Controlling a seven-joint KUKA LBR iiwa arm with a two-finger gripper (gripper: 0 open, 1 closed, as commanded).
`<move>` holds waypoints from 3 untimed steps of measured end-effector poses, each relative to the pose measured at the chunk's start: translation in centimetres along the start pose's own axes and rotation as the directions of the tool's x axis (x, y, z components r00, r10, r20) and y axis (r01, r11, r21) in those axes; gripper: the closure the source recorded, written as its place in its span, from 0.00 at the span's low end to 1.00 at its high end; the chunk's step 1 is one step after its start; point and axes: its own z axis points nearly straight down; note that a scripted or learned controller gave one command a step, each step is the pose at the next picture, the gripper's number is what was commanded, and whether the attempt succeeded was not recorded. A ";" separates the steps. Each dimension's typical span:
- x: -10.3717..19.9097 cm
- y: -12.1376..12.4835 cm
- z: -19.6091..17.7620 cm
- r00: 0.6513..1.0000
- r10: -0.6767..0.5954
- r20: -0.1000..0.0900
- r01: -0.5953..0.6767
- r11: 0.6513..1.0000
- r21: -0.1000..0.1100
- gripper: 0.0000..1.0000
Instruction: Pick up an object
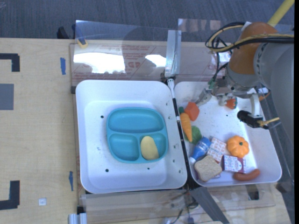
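Currently we hover the tool [211,93] over the right white plastic bin's [273,160] far edge; finger state unclear. Next: descend on the orange toy carrot [186,126].

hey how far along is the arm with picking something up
Nothing looks picked yet. The gripper sits over the back of the right bin, near the carrot, with nothing seen between its fingers. The pumpkin, bread and sausage lie untouched. Grasp and lift remain.

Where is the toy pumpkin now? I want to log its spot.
The toy pumpkin sits in the right bin, toward its right side, just above the small red carton and the sausage.
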 end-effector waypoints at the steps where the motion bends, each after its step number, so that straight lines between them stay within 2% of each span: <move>1: -3.7 -0.2 -0.1 1.000 -0.015 0.001 0.015 1.000 -0.002 0.00; 2: -6.6 -7.9 -0.1 1.000 -0.022 -0.004 0.022 1.000 0.001 0.00; 3: -6.8 -7.7 -1.4 1.000 -0.019 0.001 0.019 1.000 -0.007 1.00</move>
